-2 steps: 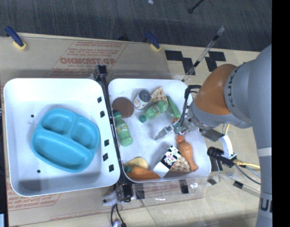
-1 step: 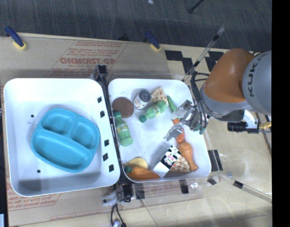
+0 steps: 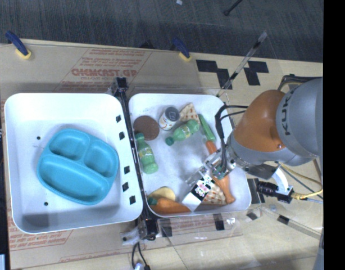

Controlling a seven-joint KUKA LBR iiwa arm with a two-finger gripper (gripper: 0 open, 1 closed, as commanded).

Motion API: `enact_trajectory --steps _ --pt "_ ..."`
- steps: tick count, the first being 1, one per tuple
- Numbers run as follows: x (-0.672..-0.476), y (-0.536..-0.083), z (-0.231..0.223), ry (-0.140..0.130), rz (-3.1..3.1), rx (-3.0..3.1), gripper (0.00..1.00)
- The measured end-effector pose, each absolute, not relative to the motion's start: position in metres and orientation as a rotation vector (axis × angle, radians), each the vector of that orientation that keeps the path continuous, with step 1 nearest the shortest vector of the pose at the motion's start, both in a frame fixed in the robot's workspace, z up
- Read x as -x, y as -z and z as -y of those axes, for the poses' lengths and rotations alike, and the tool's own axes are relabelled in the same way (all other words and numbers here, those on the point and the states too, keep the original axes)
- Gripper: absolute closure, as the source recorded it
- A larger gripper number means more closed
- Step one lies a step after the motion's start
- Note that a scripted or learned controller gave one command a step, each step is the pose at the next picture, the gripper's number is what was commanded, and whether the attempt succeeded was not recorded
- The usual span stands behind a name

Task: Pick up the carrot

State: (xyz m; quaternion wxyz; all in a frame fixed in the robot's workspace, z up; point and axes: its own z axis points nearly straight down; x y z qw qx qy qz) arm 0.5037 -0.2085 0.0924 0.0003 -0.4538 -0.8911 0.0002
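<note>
An orange carrot point(image 3: 171, 207) lies along the front wall of the right bin point(image 3: 161, 103), next to a pale yellow item point(image 3: 164, 194). A second orange, tapered piece point(image 3: 225, 189) lies by the bin's right front corner, beside a waffle-patterned slice point(image 3: 213, 196). A small orange tip point(image 3: 210, 147) pokes out below a green stalk point(image 3: 205, 126). My gripper point(image 3: 213, 170) is low in the right bin, just above a black-and-white carton point(image 3: 199, 189) and up-right of the front carrot. Nothing can be seen held in it.
The right bin also holds two green bottles point(image 3: 184, 131) point(image 3: 145, 157), a brown disc point(image 3: 146, 126), a small can point(image 3: 171, 116) and a cracker wedge point(image 3: 189, 113). A blue divided plate point(image 3: 78, 165) sits in the left bin point(image 3: 21, 151). The arm's orange band point(image 3: 263, 125) overhangs the right rim.
</note>
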Motion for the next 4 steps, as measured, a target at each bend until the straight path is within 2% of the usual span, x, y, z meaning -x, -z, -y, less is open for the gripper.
enact_trajectory --steps 1,2,3,4 --pt "-0.519 -0.150 0.209 -0.004 2.992 0.966 0.00" --pt "-0.489 -0.102 0.208 0.012 2.846 1.403 0.00" --pt "-0.481 -0.096 0.210 -0.002 3.011 0.936 0.00" --pt "-0.480 -0.094 0.210 0.001 2.853 1.332 0.00"
